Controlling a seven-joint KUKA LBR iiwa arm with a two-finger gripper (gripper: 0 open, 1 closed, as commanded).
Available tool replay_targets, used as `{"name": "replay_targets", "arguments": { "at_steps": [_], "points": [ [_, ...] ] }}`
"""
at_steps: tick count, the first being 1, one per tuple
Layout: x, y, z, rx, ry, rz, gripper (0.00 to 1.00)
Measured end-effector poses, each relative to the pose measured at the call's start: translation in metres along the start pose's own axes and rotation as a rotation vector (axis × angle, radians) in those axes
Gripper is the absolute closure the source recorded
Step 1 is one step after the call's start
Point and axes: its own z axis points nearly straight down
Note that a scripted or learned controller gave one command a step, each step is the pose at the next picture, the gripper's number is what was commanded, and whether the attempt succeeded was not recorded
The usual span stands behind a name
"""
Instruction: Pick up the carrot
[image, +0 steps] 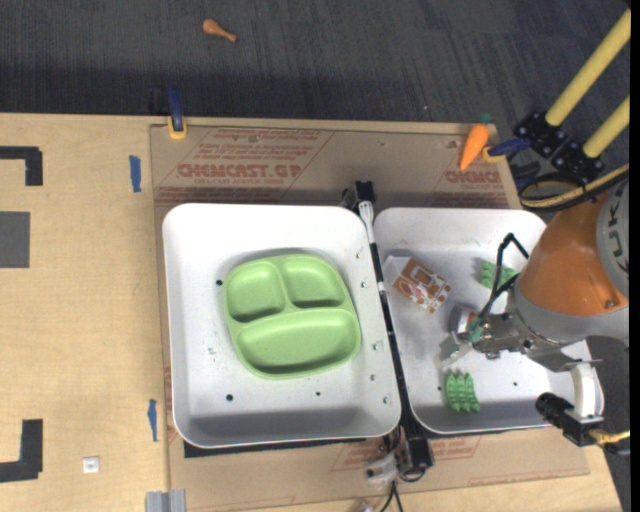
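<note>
Carrot (473, 146) lies outside both bins, on the cardboard sheet (300, 165) beyond the right bin's (520, 222) far rim, well apart from the arm. Over that bin the jaws (462, 338) hang low above the white floor, pointing toward the centre divider; whether they are open or closed cannot be told. A green studded block (460, 390) sits just in front of them and a brown-and-white packet (419, 284) lies just behind. The orange-banded wrist (565, 265) reaches in from the right, tilted down into the bin. A green divided plate (291, 315) rests in the left bin (200, 300) on the worktop (80, 300).
</note>
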Motion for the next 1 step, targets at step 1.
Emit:
{"name": "replay_targets", "arguments": {
  "at_steps": [1],
  "points": [
    [-0.0137, 0.0095, -0.0629, -0.003, -0.002, -0.179, 0.0]
  ]
}}
